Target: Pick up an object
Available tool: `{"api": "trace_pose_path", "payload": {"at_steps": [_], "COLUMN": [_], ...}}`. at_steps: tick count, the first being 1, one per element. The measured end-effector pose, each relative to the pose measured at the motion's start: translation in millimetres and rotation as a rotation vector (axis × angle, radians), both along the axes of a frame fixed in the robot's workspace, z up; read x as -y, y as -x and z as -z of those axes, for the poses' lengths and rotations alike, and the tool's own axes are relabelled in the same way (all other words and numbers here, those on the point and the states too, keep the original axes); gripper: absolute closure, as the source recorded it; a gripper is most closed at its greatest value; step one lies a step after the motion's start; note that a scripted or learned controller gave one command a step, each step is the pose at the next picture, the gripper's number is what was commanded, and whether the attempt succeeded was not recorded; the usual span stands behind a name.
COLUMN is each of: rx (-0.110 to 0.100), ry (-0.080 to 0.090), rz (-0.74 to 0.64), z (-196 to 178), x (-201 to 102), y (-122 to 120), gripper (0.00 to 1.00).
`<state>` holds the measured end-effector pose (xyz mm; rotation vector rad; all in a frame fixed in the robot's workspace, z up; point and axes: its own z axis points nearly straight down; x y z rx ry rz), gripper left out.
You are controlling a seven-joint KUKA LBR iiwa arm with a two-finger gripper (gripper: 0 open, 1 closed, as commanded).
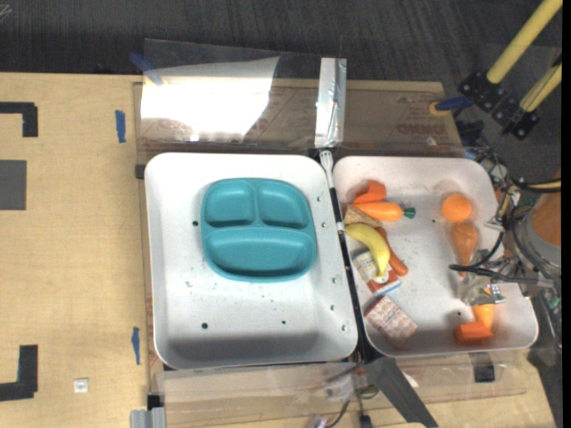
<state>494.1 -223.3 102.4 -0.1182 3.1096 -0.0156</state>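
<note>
- One worktop (62, 266) carried two white bins side by side.
- The left bin (169, 319) held one teal divided plate (259, 228).
- The right bin (419, 176) held one banana (373, 243), one carrot (382, 210), one orange ball (457, 207) and one patterned packet (390, 317), all apart from the arm.
- One tool (486, 279) sat at that bin's right wall; its opening could not be told.

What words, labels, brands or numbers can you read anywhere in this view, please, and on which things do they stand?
No text is legible in this view.
Cardboard behind the bins: faint reddish printing, too blurred to read.
Small flat packet at the near edge of the right bin: a printed pattern, too small to read.
Wrapper beside the banana: markings, too small to read.
</note>
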Motion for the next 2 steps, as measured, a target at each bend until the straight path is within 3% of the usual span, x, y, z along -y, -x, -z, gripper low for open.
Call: {"api": "trace_pose_path", "payload": {"at_steps": [1, 2], "rx": [-0.002, -0.008], "ry": [-0.001, -0.003], "rz": [0.0, -0.024], "z": [0.7, 12.2], "x": [-0.3, -0.6], "y": [0.4, 4.9], "gripper": [0.0, 0.0]}}
